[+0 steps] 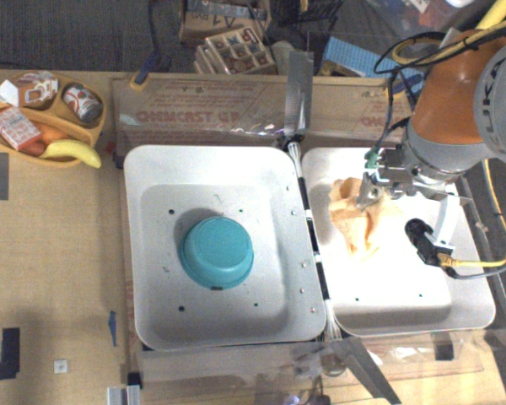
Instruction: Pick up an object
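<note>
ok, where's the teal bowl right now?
In the camera view, the teal bowl sits near the middle of the left-hand bin; the gripper is over the right-hand bin.

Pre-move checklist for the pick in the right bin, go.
1. Target present: pale orange object lies in the right bin. Ok.
2. Alignment: pincer sits over the object's upper right edge, not its middle. Not ok.
3. Grasp on the object: cannot tell.
4. Neighbours: nothing else lies beside the object in that bin. Ok.
5. Other item out of the way: teal bowl rests upside down in the left bin. Ok.
</note>
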### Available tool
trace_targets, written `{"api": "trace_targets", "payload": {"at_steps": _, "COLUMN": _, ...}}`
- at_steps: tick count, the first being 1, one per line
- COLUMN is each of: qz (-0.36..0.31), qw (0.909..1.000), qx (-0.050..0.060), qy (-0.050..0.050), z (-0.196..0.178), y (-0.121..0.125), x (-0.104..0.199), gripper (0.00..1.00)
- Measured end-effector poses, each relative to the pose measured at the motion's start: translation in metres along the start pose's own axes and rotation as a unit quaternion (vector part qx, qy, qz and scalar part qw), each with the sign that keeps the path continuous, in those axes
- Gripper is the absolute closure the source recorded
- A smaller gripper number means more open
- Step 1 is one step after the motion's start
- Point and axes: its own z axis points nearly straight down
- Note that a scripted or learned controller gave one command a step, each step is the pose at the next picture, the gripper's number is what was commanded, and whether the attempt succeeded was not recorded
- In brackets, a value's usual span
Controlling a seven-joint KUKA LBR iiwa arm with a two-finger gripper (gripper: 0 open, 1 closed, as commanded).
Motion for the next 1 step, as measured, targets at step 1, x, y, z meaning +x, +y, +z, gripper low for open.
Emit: {"api": "trace_targets", "payload": {"at_steps": 1, "qz": -0.001, "qw": 1.0, "qx": -0.001, "qy": -0.001, "z": -0.0096, "y": 0.0007, "x": 0.0001, "gripper": 1.0}}
